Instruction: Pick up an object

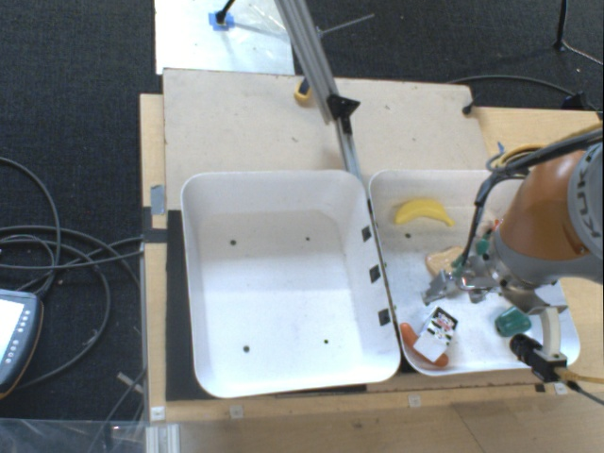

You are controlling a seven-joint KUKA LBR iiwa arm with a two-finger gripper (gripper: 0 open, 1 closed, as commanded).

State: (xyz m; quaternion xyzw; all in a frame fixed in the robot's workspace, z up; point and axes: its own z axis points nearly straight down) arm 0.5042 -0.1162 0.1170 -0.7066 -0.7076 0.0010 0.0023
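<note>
Banana (424,213) up-left of the gripper (444,286), well apart; gripper's state unclear.

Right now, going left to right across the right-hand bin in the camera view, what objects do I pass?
Orange-tipped piece → banana → white card with black and red print → gripper → green object.

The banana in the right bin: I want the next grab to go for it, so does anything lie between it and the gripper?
Nothing visible blocks it. The banana lies alone near the right bin's far wall, and the gripper hangs nearer the camera with bare bin floor between them. A tan object sits just beside the gripper, off that line.
</note>
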